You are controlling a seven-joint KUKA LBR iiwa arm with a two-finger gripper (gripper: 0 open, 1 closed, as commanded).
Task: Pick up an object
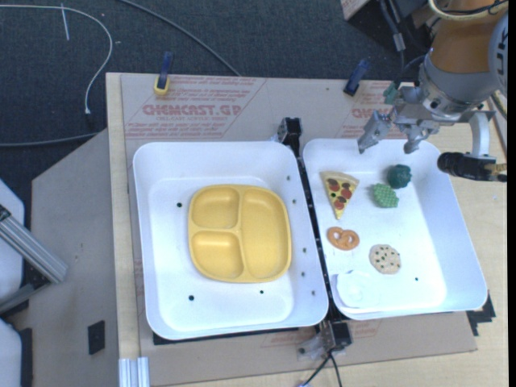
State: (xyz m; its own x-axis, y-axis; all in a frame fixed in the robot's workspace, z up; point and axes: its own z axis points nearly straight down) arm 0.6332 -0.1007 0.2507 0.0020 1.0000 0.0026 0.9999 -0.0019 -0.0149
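1. You can see the end effector (393, 142) over the far edge of the right bin (451, 216). Its two fingers are spread apart, and nothing is between them.
2. The dark green toy (399, 175) sits in the right bin, just below the end effector.
3. The light green toy (385, 195) touches the dark green toy, on its near side.
4. The pizza slice (339, 191) lies to the left of the light green toy.
5. The pretzel (343, 238) lies just below the pizza slice, and the cookie (384, 258) is near the pretzel, to its right.
6. The yellow plate (239, 233) sits in the left bin (161, 216), well apart from the end effector.
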